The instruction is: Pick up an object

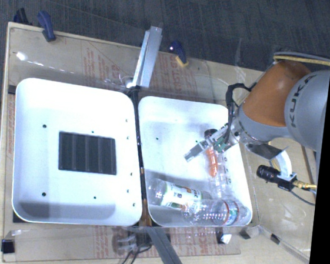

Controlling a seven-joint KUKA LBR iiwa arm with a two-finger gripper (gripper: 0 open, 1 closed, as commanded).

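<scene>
My gripper (pixel 201 147) hangs over the middle of the right bin (pixel 173 114), reaching in from the right. Just beside it, toward the bin's right wall, lies a small orange object (pixel 211 158); whether the gripper touches it is unclear. Along the front of the same bin lie clear plastic bottles: one with a pale label (pixel 172 194) and one with a ribbed body (pixel 218 211). Another clear piece (pixel 220 179) runs up from them toward the orange object. I see nothing held in the gripper.
In the middle of the left bin (pixel 38 102) lies a dark ribbed rectangular pad (pixel 87 153). A metal bar (pixel 147 55) stands at the back between the bins, and blue clamps (pixel 46 24) hold the board's back edge.
</scene>
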